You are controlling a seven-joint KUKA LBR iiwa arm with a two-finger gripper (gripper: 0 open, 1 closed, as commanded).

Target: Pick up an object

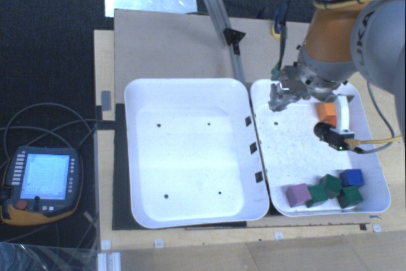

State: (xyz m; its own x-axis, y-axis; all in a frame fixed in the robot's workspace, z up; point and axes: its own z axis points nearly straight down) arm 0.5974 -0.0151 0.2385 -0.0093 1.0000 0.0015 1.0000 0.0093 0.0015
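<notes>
arm over the right bin, blocks bunched in its near corner

taking the right bin (371, 155) as the landmark: the gripper (279, 100) hangs over its far left corner, close to the wall shared with the left bin (136, 136). whether the pincer is apart or together cannot be told from this slant. nothing shows between its tips.

an orange block (327, 113) lies just right of the gripper, touching a white bracket (343, 112) and a black camera unit (330, 135) on the wrist. in the near right corner sit a pink block (296, 194), two green blocks (325, 188) and a blue block (352, 178), touching one another and hugging the wall.

the bin's middle floor is bare, speckled white plastic with rounded rims. a teach pendant (39, 184) lies well left of both bins.
</notes>
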